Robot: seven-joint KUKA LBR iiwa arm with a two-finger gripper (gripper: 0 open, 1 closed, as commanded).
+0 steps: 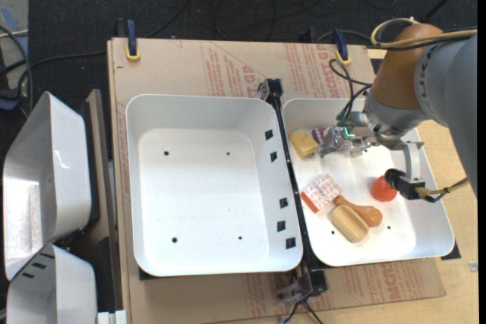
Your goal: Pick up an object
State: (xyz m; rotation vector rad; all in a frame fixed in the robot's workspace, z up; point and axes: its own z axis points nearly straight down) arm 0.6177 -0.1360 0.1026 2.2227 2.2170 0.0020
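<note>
Here the grey arm (444, 80) enters from three o'clock, its orange band (399, 76) sitting over the upper part of the right bin (425, 235). The hand (339, 140) hangs low at the bin's ten o'clock corner, amid a tangle of metal parts and a small green light. Whether it is open or closed I cannot tell, and nothing visibly sits gripped in it.

Just beside the hand, at its nine o'clock, lies a pale yellow block (302, 143), close to the divider between the bins. Toward the bin's centre rests a red-and-white patterned packet (320, 191), tilted. At five o'clock from the packet lies a tan bread-like roll (348, 223), touching an orange piece (368, 215) on its three o'clock side. A red round object (384, 188) sits at three o'clock in the bin, next to a black fitting (402, 183) on the arm's hardware.

The left bin (144, 163) stands at nine o'clock from the right one, the two touching along a dark divider strip (287, 178). Both rest on a cardboard-covered surface (228, 64), with yellow clamps (133, 49) at its twelve o'clock edge. Further white bins (42, 171) stand off the surface at nine o'clock.
</note>
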